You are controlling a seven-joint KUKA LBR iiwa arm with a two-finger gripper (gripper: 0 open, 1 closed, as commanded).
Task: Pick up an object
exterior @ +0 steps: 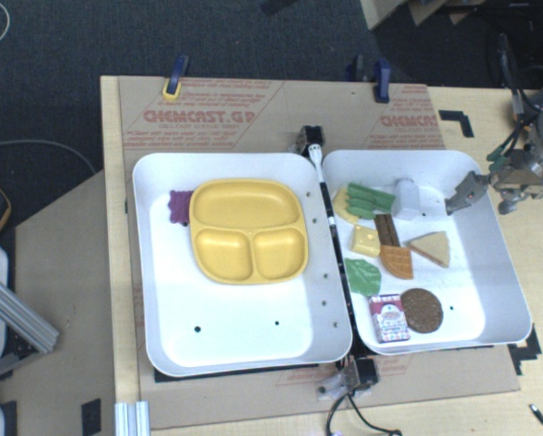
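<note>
The right bin (503, 271) holds several toy foods: green beans (371, 198), a white cup-like piece (406, 195), a yellow cheese slice (366, 241), a dark brown bar (386, 229), an orange waffle piece (398, 262), a tan bread wedge (432, 248), a green leaf (363, 275), a round brown cookie (422, 310) and a red packet (389, 320). My gripper (485, 198) hovers over the bin's upper right part, to the right of the white piece. Its fingers are spread open with nothing between them.
The left bin (162, 280) holds a yellow divided plate (249, 230) with a purple item (179, 206) at its left edge. A raised divider (330, 243) runs between the bins. Clamps (172, 78) sit on the board's far edge.
</note>
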